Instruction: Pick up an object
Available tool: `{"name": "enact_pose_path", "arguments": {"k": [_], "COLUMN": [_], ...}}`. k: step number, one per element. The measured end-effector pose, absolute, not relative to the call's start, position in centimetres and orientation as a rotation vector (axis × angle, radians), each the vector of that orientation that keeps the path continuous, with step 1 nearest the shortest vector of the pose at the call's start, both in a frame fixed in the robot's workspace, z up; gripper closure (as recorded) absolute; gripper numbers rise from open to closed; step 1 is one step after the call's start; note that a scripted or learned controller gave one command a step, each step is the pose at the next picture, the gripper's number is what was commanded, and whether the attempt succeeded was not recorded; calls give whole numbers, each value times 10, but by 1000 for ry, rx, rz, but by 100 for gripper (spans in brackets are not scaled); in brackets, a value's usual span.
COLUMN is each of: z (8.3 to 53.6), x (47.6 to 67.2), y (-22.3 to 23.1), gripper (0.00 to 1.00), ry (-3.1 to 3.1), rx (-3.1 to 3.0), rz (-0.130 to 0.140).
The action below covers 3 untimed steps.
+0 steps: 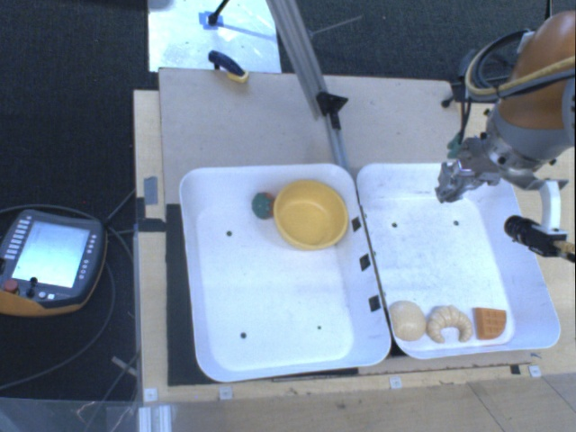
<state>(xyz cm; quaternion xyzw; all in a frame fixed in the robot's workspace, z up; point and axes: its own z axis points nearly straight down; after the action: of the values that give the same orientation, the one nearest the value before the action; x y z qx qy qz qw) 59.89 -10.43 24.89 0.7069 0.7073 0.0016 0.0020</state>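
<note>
My gripper (449,187) hangs over the back of the right bin (450,250), near its far rim, with nothing visible between its fingers. Along that bin's front edge lie a pale round bun (407,319), a croissant (450,323) and an orange cracker-like square (490,322), all well in front of the gripper. In the left bin (261,313) a yellow bowl (310,214) sits at the back right, with a small dark green object (262,205) touching its left side.
A metal pole (306,61) slants across the bench behind the bins. A teach pendant (49,261) lies off the bench at the left. A black and yellow clamp (228,65) sits at the bench's far edge.
</note>
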Motion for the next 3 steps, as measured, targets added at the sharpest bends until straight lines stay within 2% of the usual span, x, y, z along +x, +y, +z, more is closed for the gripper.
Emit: {"name": "enact_pose_path", "arguments": {"k": [1, 2, 3], "z": [286, 286, 265], "x": [599, 583, 568], "y": [-104, -54, -6], "gripper": [100, 100, 100], "ry": [2221, 2225, 2227], "rx": [2219, 2217, 2217], "rz": [3, 2, 1]}}
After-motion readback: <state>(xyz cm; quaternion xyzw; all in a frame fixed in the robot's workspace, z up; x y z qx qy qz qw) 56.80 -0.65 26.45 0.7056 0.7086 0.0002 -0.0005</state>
